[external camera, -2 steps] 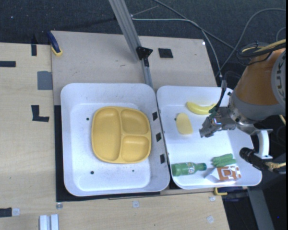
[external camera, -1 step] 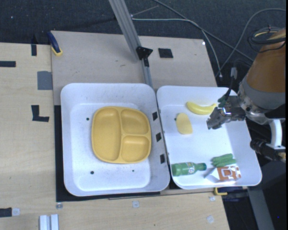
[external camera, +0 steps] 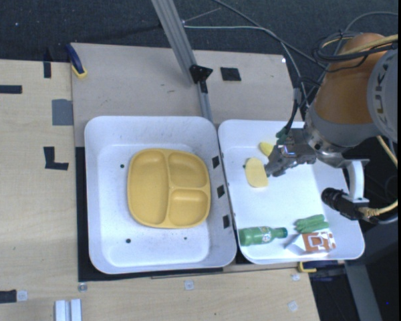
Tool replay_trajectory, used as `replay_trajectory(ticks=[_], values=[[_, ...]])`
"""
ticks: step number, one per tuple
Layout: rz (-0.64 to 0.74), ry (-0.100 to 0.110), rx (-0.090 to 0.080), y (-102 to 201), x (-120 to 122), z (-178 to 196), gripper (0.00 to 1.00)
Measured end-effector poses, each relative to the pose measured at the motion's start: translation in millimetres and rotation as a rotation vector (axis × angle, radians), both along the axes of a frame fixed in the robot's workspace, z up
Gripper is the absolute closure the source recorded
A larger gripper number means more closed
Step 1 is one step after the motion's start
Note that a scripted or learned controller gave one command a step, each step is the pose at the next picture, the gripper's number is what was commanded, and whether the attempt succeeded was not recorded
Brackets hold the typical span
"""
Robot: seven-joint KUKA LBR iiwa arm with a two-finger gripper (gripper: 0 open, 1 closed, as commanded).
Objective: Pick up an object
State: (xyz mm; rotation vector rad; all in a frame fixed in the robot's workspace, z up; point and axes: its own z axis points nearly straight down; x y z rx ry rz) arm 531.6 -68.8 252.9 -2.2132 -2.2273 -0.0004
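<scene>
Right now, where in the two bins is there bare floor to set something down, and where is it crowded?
Left bin: just a narrow margin of floor around the yellow divided plate. Right bin: a bare patch mid-floor, between the yellow piece and the green bottle. Crowded: its near edge, with the bottle, green item and orange-white packet, and its far end under the gripper.

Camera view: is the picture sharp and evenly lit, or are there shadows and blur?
Camera view: lighting is soft and even, with faint shadows along the left bin walls; the yellow tray is fairly crisp; the gripper and small items such as the green bottle look slightly soft; no strong glare on the right bin.
</scene>
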Motion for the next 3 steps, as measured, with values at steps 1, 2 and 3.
replay_trajectory(ticks=[1, 2, 3], values=[[0.001, 0.000, 0.000, 57.2, 0.9, 3.5, 1.00], [0.000, 0.003, -0.001, 109.2, 0.8, -16.5, 1.00], [0.001, 0.001, 0.000, 161.5, 7.0, -13.5, 1.00]])
